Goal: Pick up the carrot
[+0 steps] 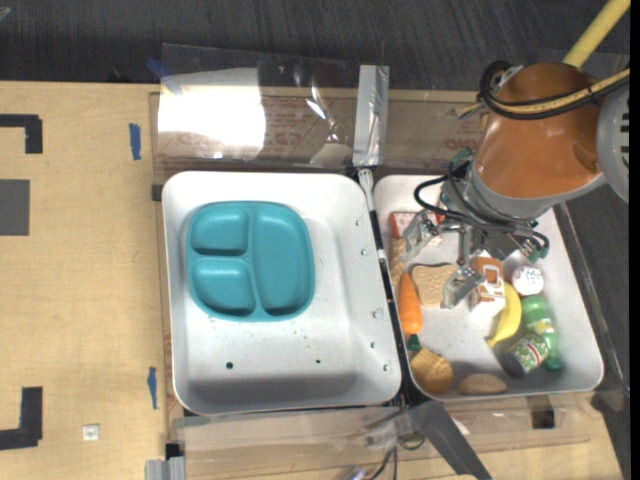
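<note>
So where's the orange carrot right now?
The carrot lies in the right bin, against its left wall, beside the bread slice and above the round bun.

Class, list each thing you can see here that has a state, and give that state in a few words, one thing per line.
Carrot: lying at the right bin's left wall, not held.
Claw: hovering over the right bin, nothing between its fingers.
Banana: lying among the other items, not held.
Green bottle: lying on its side.
Teal divided plate: flat in the left bin, right side up.
</note>
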Controlling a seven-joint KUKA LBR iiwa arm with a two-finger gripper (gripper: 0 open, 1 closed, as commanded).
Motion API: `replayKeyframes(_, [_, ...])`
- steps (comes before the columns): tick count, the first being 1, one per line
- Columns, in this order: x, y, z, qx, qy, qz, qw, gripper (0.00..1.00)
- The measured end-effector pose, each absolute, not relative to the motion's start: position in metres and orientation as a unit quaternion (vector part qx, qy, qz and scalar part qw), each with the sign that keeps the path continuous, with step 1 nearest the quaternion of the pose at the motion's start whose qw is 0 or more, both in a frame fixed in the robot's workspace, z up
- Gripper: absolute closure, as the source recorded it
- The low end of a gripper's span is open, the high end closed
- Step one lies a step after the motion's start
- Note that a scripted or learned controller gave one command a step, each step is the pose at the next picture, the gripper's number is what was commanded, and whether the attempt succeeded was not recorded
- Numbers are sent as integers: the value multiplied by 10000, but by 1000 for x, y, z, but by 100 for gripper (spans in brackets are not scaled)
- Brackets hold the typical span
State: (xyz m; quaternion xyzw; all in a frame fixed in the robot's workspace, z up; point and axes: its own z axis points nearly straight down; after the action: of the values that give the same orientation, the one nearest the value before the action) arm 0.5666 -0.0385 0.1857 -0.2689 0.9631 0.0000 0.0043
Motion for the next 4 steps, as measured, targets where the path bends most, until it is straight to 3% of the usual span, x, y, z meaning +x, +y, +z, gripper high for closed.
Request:
replayKeyframes(1, [504,-97,102,-2294,9733,10,-11,0])
replayKeyframes(2, [509,-93,116,-2324,9726,-2,58,100])
replayKeyframes(3, [527,-135,159,-3680,9298,-13,42,100])
replayKeyframes(4, [498,-140,208,-2165,9763,-12,48,100])
